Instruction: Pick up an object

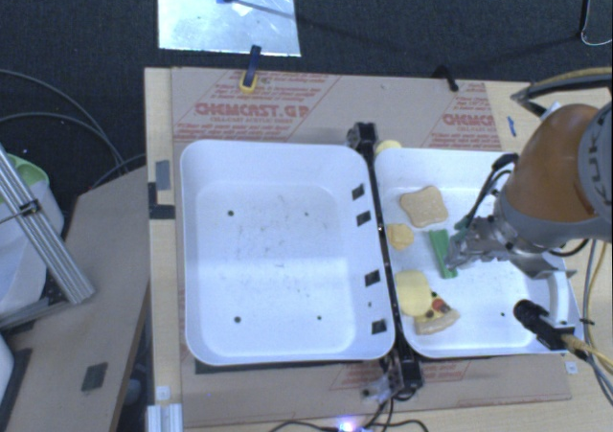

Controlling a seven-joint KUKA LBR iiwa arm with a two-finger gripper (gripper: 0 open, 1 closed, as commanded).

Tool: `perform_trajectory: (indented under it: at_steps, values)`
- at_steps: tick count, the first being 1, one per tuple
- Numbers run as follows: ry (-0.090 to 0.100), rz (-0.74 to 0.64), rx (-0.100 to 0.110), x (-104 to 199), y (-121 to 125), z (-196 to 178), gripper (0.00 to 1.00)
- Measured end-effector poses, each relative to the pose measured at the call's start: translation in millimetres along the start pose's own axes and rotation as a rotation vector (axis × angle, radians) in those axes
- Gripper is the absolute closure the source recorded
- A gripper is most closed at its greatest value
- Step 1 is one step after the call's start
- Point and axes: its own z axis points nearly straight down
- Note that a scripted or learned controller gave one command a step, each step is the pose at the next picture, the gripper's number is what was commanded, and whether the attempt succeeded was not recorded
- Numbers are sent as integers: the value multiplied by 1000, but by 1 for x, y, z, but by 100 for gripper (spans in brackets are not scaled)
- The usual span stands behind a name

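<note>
The right bin (498,170) holds several toy foods. A tan toast slice (422,205) lies near its far left, with a small yellow piece (400,236) just below it. A green stick (441,253) lies in the middle-left. A yellow lump (414,293) and a pizza slice (436,317) sit at the near left corner. My gripper (461,250) is low over the bin, right beside the green stick's right side. I cannot see anything held in it.
The left bin (278,248) stands next to the right one, with black clips along the shared divider. A small yellow ball (388,147) rests at the far rim between the bins. The arm's orange band (560,167) hangs over the right bin's right half.
</note>
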Motion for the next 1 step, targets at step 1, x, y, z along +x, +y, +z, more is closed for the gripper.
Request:
perform_trajectory:
  at_steps: [1]
  values:
    - [0,-1,3,6,-4,31,100]
